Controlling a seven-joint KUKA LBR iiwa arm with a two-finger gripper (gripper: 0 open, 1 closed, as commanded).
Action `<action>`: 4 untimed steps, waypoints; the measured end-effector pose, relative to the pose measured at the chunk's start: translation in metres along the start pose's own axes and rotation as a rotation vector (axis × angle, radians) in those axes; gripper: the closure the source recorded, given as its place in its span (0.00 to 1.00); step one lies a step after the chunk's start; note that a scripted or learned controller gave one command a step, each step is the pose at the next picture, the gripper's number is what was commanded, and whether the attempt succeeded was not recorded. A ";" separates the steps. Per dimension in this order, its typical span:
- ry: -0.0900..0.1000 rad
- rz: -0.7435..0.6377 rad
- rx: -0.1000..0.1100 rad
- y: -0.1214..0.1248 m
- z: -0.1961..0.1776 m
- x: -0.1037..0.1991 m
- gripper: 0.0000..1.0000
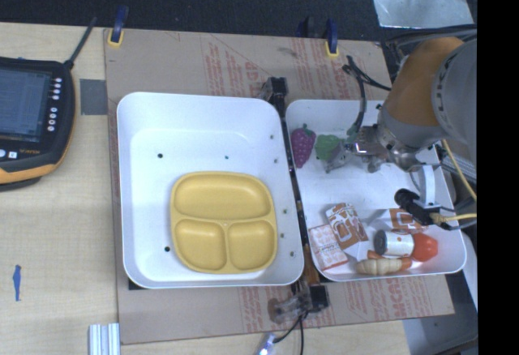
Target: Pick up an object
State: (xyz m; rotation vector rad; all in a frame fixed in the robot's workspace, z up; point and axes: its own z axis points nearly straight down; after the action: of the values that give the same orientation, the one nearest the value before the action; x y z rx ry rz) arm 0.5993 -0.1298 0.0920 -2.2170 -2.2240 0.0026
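— Gripper [357, 152], where is it?
— Over the far part of the right bin [454, 260], just beside the green toy [328, 146]. I cannot tell if it is open or closed.
— What else is in that bin?
— Purple grapes [302, 144] by the far left wall, and snack packets [336, 233], a bottle [404, 245] and a bread roll [383, 266] at the near side.
— And the left bin [146, 126]?
— It has a yellow tray [224, 221].

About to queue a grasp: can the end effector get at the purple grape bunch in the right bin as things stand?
Probably yes. The purple grape bunch lies uncovered by the right bin's left wall, with a green item beside it. The end effector sits close by; the wall may crowd it.
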 end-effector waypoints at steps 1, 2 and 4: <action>-0.006 0.002 0.000 0.055 -0.001 0.029 0.00; 0.000 -0.001 0.002 -0.103 -0.100 0.071 0.00; 0.000 -0.007 -0.004 -0.121 -0.012 0.028 1.00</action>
State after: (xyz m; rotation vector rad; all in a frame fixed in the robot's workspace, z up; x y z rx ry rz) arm 0.4781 -0.1017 0.1046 -2.2114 -2.2334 -0.0010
